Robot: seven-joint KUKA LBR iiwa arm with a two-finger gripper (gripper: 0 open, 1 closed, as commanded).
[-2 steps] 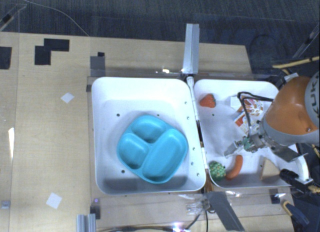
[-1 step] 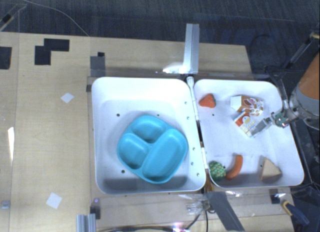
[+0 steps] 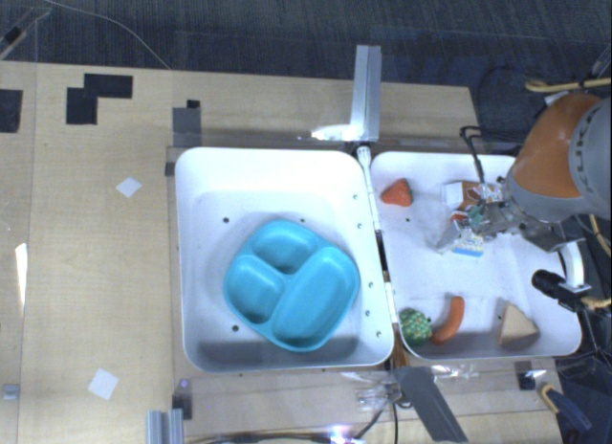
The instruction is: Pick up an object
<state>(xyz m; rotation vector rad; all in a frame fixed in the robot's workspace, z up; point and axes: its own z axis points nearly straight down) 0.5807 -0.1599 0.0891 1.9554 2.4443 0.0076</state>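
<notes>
A light wooden table (image 3: 86, 270) carries two white bins: the left bin (image 3: 206, 337) holds a blue divided plate (image 3: 292, 284), while the right bin (image 3: 550, 342) holds a strawberry (image 3: 397, 192), a sausage (image 3: 449, 319), a green vegetable piece (image 3: 415, 323) and a bread wedge (image 3: 517, 326). The grey arm (image 3: 559, 160) has its gripper (image 3: 475, 217) low in the right bin over a small packet (image 3: 467, 245). Nothing looks lifted, so the pick appears unfinished. Clutter around the fingers blurs them; whether they are apart or together cannot be told.
</notes>
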